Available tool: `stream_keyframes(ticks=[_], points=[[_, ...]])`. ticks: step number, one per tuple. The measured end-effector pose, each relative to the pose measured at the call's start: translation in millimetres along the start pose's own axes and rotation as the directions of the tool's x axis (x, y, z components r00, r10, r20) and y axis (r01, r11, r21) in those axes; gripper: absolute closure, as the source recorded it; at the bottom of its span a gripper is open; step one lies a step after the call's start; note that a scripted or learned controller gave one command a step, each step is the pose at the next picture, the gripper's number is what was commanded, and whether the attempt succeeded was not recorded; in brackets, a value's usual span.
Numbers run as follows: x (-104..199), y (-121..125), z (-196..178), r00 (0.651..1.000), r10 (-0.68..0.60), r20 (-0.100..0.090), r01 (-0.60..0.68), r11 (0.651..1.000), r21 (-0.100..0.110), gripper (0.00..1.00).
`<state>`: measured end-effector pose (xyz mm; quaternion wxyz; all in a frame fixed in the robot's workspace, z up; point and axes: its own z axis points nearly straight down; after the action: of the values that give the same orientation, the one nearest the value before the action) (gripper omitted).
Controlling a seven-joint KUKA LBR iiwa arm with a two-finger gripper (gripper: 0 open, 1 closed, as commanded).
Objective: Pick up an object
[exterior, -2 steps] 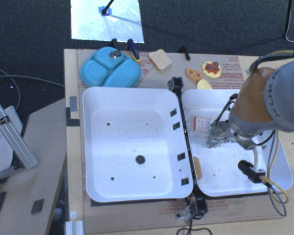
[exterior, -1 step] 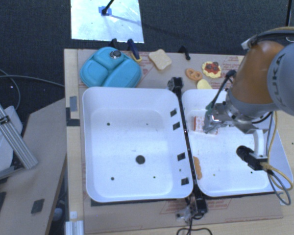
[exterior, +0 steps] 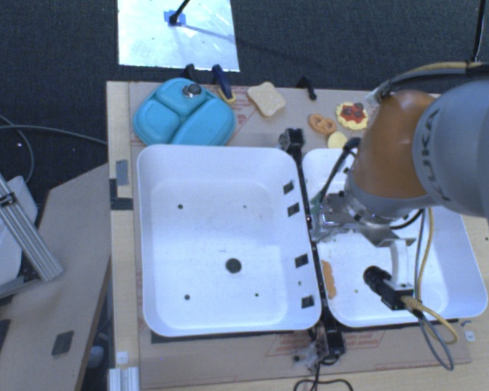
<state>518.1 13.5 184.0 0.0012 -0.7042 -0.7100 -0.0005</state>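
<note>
The gripper (exterior: 332, 218) hangs low over the left part of the right bin (exterior: 464, 277), close to the wall it shares with the left bin (exterior: 204, 187); the wrist hides it from above, so I cannot tell whether it is spread or pressed together, and nothing shows in its grasp. Just below it in the view, apart from it, a small orange piece (exterior: 328, 279) lies on the floor of the right bin, lengthwise beside that shared wall; it is the one loose thing that shows in that bin. Above the gripper the arm (exterior: 466, 149) rises grey, with its orange band (exterior: 389, 149) broad across the upper part of the right bin. A row of small black clips (exterior: 293, 210) runs along the divide between the bins. On the floor of the left bin sits a small dark round spot (exterior: 233, 265); whether it is a loose thing or a mark I cannot tell. Beyond the far rims, on the bench, lie a blue sectioned dish (exterior: 183, 114), a toy bread slice (exterior: 266, 98), a toy pretzel (exterior: 321, 123), a round toy with a red top (exterior: 352, 115) and a pale yellow piece (exterior: 337, 140) just beside the right bin's far corner; farther off, a shiny sheet (exterior: 178, 23) lies on the dark floor.
</note>
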Motion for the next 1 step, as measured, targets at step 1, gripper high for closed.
stream_keyframes(ticks=[1], points=[[69.1,10.1,-157.5,1.000,-0.005,-0.004,0.005,1.000,-0.021,1.00]])
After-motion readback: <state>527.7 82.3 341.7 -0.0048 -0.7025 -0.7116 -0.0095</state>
